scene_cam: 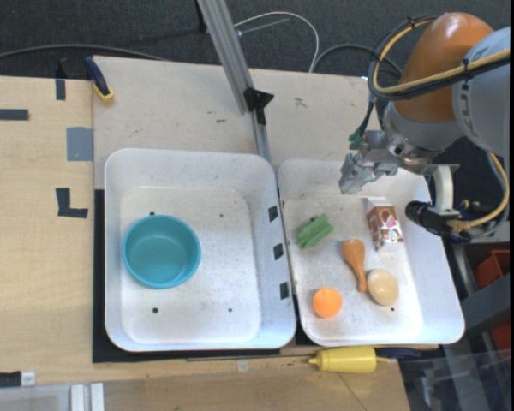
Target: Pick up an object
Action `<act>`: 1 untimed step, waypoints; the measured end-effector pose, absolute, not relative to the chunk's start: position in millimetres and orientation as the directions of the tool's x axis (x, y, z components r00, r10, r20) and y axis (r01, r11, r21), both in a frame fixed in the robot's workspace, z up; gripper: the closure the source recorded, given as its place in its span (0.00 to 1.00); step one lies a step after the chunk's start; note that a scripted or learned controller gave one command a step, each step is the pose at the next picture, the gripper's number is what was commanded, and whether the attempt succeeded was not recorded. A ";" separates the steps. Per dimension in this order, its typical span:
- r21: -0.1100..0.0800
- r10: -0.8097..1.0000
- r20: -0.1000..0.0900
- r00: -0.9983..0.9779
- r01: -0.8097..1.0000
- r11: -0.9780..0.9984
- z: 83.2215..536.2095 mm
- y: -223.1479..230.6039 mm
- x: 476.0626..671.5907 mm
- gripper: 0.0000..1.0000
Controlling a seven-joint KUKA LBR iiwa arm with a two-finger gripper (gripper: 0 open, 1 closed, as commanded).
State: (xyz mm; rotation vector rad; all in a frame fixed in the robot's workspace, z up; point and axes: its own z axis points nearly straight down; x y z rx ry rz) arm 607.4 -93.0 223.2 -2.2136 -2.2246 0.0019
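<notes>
The nearest candidate for picking is the small brown-and-white carton [384,227], lying flat near the far right side of the right-hand white bin [437,315]; it looks light and fairly stiff, with flat faces that should give a two-finger grasp a sure hold across its narrow width, though thin card may dent if squeezed hard. Just left of it lies a crumpled green leafy toy [314,230], probably soft and light, best pinched across its bunched middle. Nearer the front are a tan drumstick-shaped toy [355,262], touching or all but touching a pale egg-shaped piece [383,287], and a small orange ball [327,302] that would likely roll away from an off-centre grasp. The end effector [357,178] hangs over the far edge of this bin, above and beside the carton and clear of every object; whether it is wide or narrow I cannot tell from this slant. The left-hand white bin [120,178] holds a teal plastic bowl [161,250]. On the table [34,255] in front of the right bin lies a yellow bottle-like object [347,360].
</notes>
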 end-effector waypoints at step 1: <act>-0.004 1.000 0.002 -0.006 1.000 0.006 220.3 -38.2 581.9 1.00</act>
